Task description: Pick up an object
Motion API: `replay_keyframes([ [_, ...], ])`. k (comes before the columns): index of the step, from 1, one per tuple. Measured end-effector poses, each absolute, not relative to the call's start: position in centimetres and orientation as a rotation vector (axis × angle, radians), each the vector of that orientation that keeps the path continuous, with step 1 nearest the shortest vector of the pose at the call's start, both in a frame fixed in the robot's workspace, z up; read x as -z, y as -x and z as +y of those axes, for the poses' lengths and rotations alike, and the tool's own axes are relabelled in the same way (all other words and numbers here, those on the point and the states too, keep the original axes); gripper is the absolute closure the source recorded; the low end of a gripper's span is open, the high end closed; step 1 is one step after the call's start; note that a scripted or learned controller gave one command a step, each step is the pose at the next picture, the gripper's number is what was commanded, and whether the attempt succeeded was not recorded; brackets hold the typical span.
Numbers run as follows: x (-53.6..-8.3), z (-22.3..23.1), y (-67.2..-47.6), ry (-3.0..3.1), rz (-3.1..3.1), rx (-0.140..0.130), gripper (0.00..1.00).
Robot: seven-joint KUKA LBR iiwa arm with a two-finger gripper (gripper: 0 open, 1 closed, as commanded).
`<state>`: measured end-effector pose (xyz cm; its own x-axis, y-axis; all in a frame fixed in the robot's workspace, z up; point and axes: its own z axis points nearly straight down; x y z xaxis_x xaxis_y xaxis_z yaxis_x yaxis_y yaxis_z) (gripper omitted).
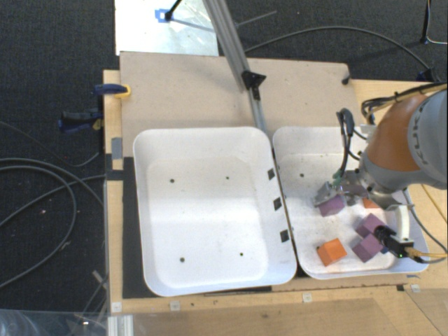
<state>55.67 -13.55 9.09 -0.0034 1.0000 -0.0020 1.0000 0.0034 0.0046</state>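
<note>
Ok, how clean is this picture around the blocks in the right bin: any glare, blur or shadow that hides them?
Camera view: light is even and flat; the white right bin is bright, without glare washing out the blocks. The orange cube is fairly sharp with a faint shadow. The purple block sits partly under the grey-and-orange arm, and the gripper region is cluttered and soft, hard to read.

Looks like a robotics lab or test cell. Shows a plywood bench (231,89) at mid frame, bearing two shallow white bins: left bin (150,187) and right bin (294,145). Sits on dark carpet (49,33), with loose black cables (42,187) trailing at left and upper right. Includes clamps (94,107) gripping the bench's left edge, a slanted metal pole (227,30) at top centre, and a grey arm with an orange band (392,142) at right.
</note>
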Motion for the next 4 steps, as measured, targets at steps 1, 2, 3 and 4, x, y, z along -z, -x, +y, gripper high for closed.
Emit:
replay_keyframes([
  [1, -10.1, -13.5, -55.6, -2.212, 2.226, -0.003, 1.00],
  [2, -9.6, -15.9, -55.1, -2.222, 2.219, 0.001, 1.00],
  [3, -19.5, -6.2, -58.6, -2.200, 2.235, -0.015, 1.00],
  [4, -18.9, 2.4, -53.2, -2.210, 2.239, -0.002, 1.00],
])
